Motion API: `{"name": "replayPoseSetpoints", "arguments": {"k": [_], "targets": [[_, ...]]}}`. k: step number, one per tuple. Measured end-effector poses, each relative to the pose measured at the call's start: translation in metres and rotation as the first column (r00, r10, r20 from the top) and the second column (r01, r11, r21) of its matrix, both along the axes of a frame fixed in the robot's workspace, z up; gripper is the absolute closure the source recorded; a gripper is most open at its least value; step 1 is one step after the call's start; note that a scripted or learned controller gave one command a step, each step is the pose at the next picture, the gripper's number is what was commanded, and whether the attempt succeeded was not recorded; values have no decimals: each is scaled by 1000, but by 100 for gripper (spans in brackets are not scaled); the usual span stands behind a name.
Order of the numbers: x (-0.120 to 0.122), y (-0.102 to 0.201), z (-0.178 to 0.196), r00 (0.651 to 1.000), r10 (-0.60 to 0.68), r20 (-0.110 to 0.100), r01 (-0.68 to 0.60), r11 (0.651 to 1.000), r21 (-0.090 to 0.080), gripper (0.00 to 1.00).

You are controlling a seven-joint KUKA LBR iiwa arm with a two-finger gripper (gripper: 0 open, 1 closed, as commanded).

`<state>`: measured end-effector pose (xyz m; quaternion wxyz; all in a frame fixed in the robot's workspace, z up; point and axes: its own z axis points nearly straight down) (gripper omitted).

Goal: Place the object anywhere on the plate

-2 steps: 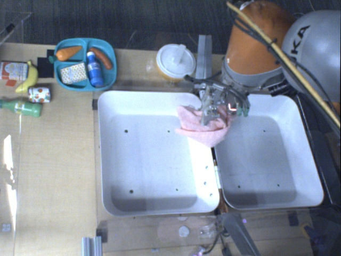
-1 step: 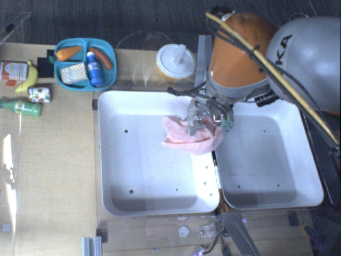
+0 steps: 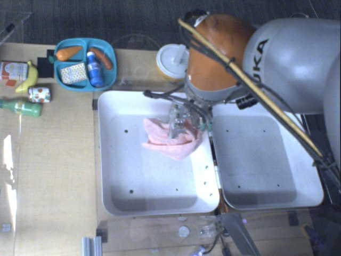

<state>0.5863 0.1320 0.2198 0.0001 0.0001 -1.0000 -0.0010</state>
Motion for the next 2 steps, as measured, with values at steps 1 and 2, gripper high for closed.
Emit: {"name": "replayPoseSetpoints", "arguments": {"k": [1,2], "targets": [[-24,46,0,1000,-1,-2,1,1000,0,100],[-24,45,0,1000,-1,-1,1,1000,0,0]]}}
